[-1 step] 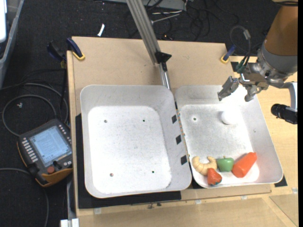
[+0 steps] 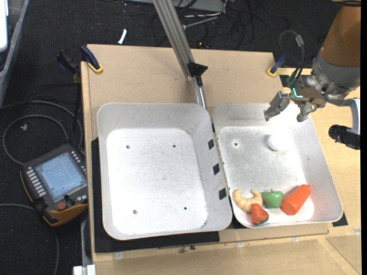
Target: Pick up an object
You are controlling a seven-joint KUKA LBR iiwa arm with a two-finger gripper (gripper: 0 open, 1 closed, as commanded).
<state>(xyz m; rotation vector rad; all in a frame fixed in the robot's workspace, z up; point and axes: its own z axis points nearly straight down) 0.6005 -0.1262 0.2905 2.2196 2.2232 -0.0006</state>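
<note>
Camera view: open pincer (image 2: 289, 109) hovers above white ball (image 2: 276, 142).

A tan wooden bench (image 2: 149, 79) is carrying two shallow white bins side by side, their inner rims touching. The left bin (image 2: 153, 168) is sitting over a dark mat (image 2: 98, 242) that is showing along its near edge, and the right bin (image 2: 321, 171) is lying beside it.
</note>
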